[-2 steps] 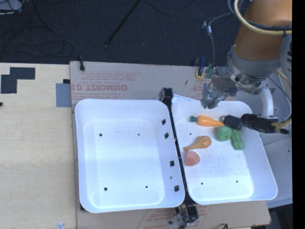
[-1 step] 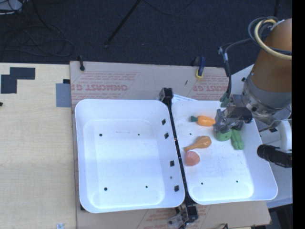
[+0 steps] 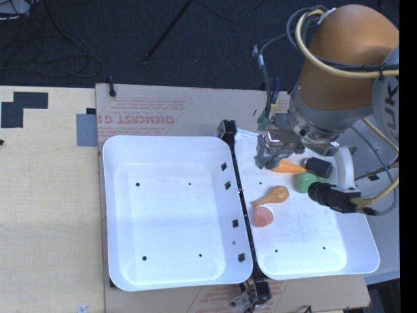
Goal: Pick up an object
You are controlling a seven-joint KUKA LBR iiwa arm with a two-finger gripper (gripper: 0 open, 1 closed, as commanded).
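my claw (image 3: 268, 156) hangs low over the right bin (image 3: 326, 256), near its far left corner, just beside the black divider (image 3: 236, 194) that joins the two bins. from this slanted view above i cannot tell how my claw is set, and i see nothing in its hold. just to the right of my claw, close enough that it looks to be touching, lies an orange carrot-shaped piece (image 3: 289, 167), pointing toward me with its thin end. beyond that, further right, sits a small black block (image 3: 318, 167), and just beside it a green round thing (image 3: 304, 182), partly hidden by the black and white fittings of my wrist. nearer the camera than my claw, a little way off, lies an orange pear-shaped toy (image 3: 273, 196), and touching its narrow end is a pink round disc (image 3: 262, 217). all of these rest on the white floor of the right bin. the left bin (image 3: 163, 266) lies well apart on the other side of the divider, with only small dark dots on its floor. both bins sit on a sheet of cardboard (image 3: 150, 113) with red print, and that lies on the pale wooden desk (image 3: 45, 207). my orange band (image 3: 345, 51) bulks large above the claw, with a yellowish cable (image 3: 306, 44) looped around it.
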